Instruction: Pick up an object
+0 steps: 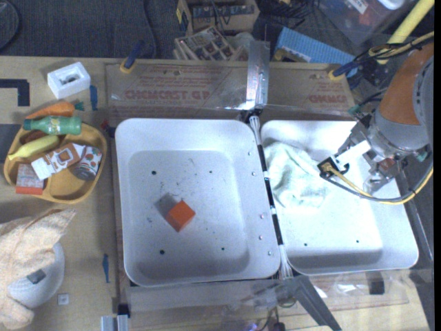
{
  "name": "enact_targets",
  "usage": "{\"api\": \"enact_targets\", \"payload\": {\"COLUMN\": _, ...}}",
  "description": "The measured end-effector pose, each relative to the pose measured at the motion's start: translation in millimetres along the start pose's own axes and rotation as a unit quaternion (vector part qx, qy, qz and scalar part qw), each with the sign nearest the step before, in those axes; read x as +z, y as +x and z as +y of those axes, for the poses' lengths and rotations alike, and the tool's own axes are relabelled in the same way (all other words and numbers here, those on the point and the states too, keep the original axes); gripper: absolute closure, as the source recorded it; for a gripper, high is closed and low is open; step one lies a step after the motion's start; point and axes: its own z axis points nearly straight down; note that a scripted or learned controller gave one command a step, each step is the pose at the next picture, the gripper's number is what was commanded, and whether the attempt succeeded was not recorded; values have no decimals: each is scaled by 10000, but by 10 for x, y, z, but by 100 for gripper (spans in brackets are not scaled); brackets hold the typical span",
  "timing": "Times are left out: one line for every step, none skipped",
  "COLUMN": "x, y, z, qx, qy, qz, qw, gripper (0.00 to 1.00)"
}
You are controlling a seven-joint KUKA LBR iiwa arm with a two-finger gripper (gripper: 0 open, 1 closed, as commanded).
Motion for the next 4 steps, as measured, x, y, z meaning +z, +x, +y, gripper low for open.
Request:
{"api": "enact_targets", "payload": {"x": -327, "y": -269, "z": 383, "qx": -228, "qy": -18, "qz": 7, "qw": 9997, "gripper": 0}}
{"api": "enact_targets", "payload": {"x": -712, "y": -478, "z": 645, "qx": 48, "qy": -20, "qz": 7, "qw": 10000, "gripper": 0}}
{"api": "enact_targets", "payload": {"x": -1143, "y": -606, "z": 571, "qx": 321, "qy": -20, "qz": 8, "qw": 9995, "gripper": 0}}
{"api": "enact_targets", "payload": {"x": -568, "y": 329, "z": -548, "qx": 451, "qy": 1, "qz": 0, "qw": 9990, "gripper": 0}}
